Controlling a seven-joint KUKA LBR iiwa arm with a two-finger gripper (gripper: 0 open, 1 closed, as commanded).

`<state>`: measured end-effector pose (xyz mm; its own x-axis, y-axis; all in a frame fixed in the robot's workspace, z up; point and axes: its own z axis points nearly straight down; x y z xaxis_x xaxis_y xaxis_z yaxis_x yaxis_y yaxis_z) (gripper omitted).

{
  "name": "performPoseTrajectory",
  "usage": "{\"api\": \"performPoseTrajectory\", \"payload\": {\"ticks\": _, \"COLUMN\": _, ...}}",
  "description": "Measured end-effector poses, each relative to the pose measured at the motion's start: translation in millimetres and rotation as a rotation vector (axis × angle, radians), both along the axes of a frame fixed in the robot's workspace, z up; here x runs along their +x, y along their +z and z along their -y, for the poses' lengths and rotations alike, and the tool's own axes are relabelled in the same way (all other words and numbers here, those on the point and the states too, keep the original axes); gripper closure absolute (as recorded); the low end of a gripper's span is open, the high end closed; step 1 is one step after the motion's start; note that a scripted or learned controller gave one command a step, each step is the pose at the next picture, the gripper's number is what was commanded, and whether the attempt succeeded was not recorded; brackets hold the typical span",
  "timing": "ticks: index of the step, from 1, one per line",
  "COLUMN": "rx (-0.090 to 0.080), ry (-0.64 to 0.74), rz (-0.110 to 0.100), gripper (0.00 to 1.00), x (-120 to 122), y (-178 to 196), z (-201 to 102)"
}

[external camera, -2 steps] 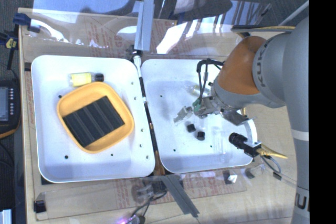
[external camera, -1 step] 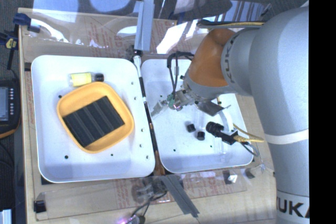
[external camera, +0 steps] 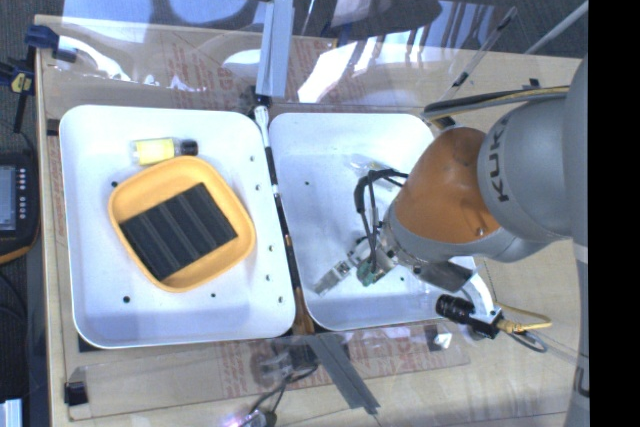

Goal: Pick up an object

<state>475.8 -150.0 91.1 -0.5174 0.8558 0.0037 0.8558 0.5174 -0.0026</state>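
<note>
- Orange dish (external camera: 128,203), the largest candidate for the pick, lies in its own white bin (external camera: 90,300) with a dark ribbed pad (external camera: 180,232) flat inside it; a small yellow tube (external camera: 155,151) with a black cap lies just beyond the dish's far rim, apart from it
- gripper (external camera: 347,273) is well apart from the dish, across the wall where the two bins meet, low over the neighbouring bin (external camera: 310,170) and about level with the dish's lower corner; the white floor around it looks bare, so I judge nothing is within reach there
- whether the gripper is open or closed cannot be told from this slant, since the wrist covers most of it; nothing can be seen held in it
- step in hand, as I judge it, is the approach; to do it well the arm should rise clear of the shared wall, cross toward the dish, and come down straight over one target
- the dish's raised rim offers a thin edge to pinch, likely better than the flat pad; the tube looks rounded and may roll, so it is best gripped across its short width
- arm (external camera: 535,170) reaches in from the side farthest from the dish, bent steeply downward; its orange band (external camera: 440,200) faces the camera and the wrist tips toward the dish's side of the bench
</note>
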Motion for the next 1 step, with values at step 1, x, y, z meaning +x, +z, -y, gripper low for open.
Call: {"api": "performPoseTrajectory", "payload": {"ticks": 1, "rx": -0.001, "ry": 0.097, "rz": 0.003, "gripper": 0.0, "x": 68.9, "y": 0.8, "z": -18.0}}
